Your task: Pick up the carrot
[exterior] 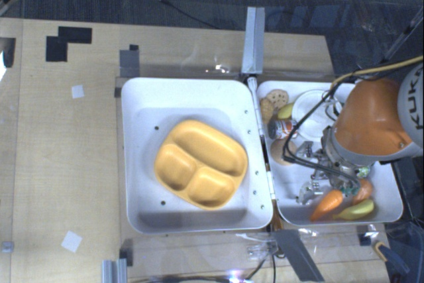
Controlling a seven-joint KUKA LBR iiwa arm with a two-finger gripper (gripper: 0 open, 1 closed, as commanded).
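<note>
Camera view: arm (377, 119) comes in from the right, orange band sitting over the right bin (395, 207), wrist pointing down toward that bin's front half. End effector (317, 190) is low in the bin, metal parts and black cables bunched around it; can't tell whether it's released or clenched from this angle, too much clutter and glare. Carrot (328, 204) lies in the front of the right bin, just beside and slightly below the end effector, tilted with the narrow tip toward the bin's front-left corner. Can't tell if the end effector is touching it or just next to it; nothing visibly gripped. Yellow-green banana-like piece (356, 210) lies right against the carrot on its front side, along the bin's front wall. Another small orange-red item (363, 190) sits just behind that, partly hidden under the wrist. Rear of the right bin: cookie-like pieces (273, 103) in the back-left corner, a white plate (311, 106) next to them, a small yellow piece (285, 112) and a red-and-white item (280, 128) near the left wall. Left bin (142, 142) holds one large yellow divided dish (200, 162), roughly centred. Both bins sit side by side on the table (59, 169).
</note>
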